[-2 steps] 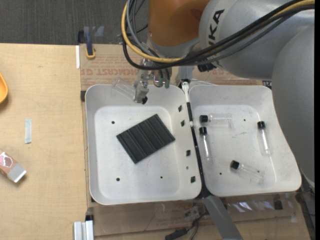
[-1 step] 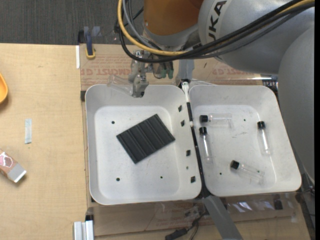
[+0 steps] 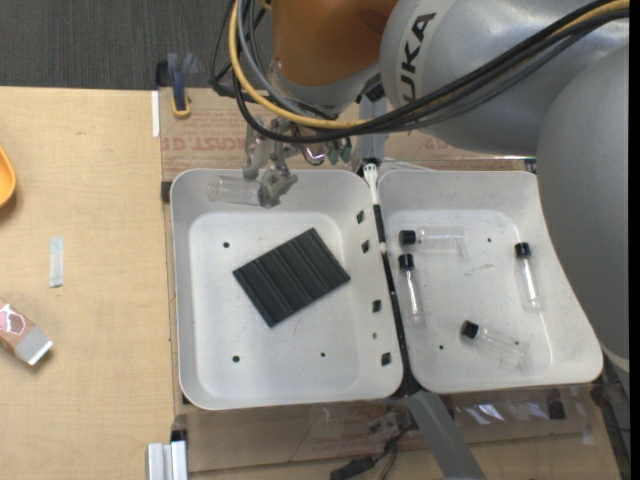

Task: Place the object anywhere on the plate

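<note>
black ribbed plate [image 3: 292, 276], white bins [image 3: 200, 368]

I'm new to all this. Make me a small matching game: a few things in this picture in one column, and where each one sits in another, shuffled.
Things:
1. dark ribbed plate
2. clear tubes with black caps
3. orange band
4. blue clamp

Places:
A. on the arm, above the wrist
B. in the right bin
C. at the bench's back edge
D. in the left bin

Pairs: 1-D, 2-B, 3-A, 4-C
</note>
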`<state>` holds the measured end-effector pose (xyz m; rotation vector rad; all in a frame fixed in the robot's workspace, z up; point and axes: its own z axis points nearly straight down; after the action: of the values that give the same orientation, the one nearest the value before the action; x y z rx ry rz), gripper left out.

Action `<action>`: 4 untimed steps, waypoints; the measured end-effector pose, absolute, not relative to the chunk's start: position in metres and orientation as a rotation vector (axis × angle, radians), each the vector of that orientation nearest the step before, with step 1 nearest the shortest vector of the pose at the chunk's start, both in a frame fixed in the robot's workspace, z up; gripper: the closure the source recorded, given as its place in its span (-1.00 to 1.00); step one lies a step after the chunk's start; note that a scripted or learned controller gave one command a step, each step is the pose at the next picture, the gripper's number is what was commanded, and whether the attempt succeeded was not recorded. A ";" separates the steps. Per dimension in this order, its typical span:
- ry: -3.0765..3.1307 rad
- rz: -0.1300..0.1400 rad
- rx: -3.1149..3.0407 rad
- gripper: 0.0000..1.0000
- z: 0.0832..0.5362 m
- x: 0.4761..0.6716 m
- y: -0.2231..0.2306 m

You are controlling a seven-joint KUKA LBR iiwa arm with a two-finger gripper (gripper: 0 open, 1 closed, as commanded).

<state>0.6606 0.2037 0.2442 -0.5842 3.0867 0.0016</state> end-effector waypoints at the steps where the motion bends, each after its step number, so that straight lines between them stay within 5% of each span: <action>1: 2.939 0.003 -1.101 1.00 0.311 0.661 0.228; 3: 2.416 0.006 -2.006 1.00 0.288 0.661 0.216; 4: 2.158 0.006 -2.282 1.00 0.236 0.660 0.180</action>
<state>0.6603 0.1804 0.2359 -2.2819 2.1580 0.0063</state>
